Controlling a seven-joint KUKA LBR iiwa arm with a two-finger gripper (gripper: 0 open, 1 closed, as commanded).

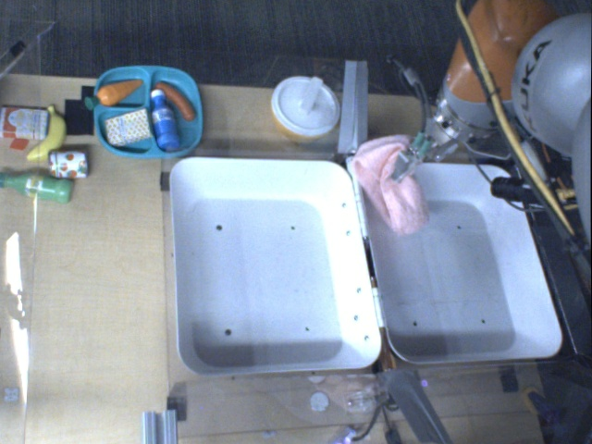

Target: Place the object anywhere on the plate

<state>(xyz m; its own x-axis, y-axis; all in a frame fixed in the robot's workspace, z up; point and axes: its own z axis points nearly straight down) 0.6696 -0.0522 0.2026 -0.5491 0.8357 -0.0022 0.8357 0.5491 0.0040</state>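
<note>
Robot arm lifting a pink cloth over the right-hand white bin.

The gripper (404,166) is pinching the pink cloth (396,193), which is hanging from its fingers above the far left corner of the right bin (518,340). The blue divided plate (192,109) is sitting well apart, beyond the left bin (185,322), so the carry and the placing are, in my judgement, both still waiting.

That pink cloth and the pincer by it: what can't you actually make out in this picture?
- Pincer: its fingertips sink into the pink cloth in the camera view, so its grip is unclear.
- The cloth's underside and whatever lies beneath it in the right bin: hidden by its folds.
- Small can and carton on the bench: labels too small to read.
- Arm: cut off by the right edge.
</note>
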